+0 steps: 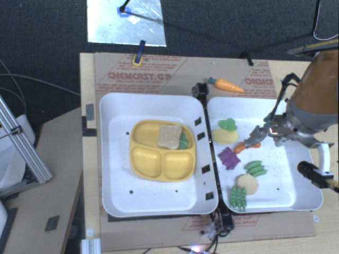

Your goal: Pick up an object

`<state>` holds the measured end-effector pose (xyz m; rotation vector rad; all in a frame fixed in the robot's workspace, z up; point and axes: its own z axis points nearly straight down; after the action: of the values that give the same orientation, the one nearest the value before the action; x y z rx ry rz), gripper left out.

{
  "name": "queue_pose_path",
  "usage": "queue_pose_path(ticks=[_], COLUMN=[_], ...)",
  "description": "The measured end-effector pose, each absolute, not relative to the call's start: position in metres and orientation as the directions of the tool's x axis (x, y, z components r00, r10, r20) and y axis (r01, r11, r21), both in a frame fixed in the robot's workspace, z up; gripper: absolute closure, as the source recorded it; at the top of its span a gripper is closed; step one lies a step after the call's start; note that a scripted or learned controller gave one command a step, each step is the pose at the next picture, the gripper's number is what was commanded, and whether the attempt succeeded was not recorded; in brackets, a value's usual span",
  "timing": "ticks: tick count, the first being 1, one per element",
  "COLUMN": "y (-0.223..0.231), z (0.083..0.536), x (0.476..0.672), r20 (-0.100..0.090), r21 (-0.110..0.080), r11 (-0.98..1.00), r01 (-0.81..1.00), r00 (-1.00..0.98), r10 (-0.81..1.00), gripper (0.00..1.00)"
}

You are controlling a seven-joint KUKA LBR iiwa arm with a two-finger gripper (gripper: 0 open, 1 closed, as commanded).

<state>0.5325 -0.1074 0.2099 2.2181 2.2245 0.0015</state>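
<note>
My gripper [253,138] hangs over the middle of the right bin [296,194], low and slanted toward the left. A small orange piece [247,146] lies right at its tip, touching or just under it; I cannot see whether it is gripped. To the left are a green leafy toy [228,124] and a pale yellow lump [224,137]. A purple piece [229,157] lies just below the tip. Green pods [256,168], a beige round piece [247,184] and a second green piece [238,197] lie nearer the front.
The left bin [114,184] holds a yellow divided plate [153,165] with a slice of toast [169,136] and a green bit [184,141]. A toy carrot [226,85] lies on the bench behind the bins. The arm's grey body [318,105] covers the right bin's far right corner.
</note>
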Motion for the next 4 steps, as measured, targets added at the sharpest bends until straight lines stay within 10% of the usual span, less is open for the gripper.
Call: queue_pose_path(ticks=[1,3,4], y=[-0.095,0.023,0.011], z=[0.12,0.184,0.288], x=[0.483,0.525,0.487], r20=[0.003,0.002,0.001], r21=[-0.01,0.004,0.01], r11=[0.0,0.012,0.005], r01=[1.0,1.0,1.0], r00=[0.0,-0.012,-0.005], r10=[1.0,1.0,1.0], gripper=[0.0,0.0,0.0])
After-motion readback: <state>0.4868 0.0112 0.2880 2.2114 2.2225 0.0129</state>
